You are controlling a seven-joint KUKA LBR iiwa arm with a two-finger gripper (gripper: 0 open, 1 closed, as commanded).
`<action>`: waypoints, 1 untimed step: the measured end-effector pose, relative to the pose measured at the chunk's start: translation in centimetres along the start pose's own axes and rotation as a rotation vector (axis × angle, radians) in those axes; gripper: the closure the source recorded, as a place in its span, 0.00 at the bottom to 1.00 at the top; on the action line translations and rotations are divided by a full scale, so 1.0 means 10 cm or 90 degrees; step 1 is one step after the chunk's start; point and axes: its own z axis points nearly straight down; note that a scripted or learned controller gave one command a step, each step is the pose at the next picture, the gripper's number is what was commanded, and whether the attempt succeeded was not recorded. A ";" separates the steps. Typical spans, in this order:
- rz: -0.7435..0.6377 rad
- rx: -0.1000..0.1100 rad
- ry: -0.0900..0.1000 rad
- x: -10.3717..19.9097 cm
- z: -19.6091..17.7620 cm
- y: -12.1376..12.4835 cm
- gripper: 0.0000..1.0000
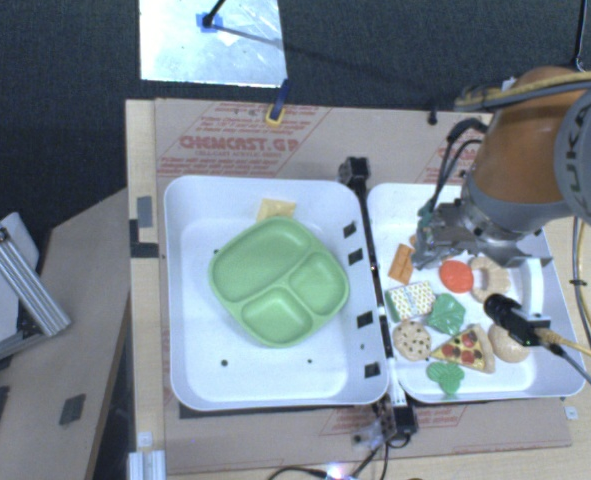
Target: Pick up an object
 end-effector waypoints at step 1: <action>-0.003 0.003 0.001 0.34 0.12 -0.42 1.00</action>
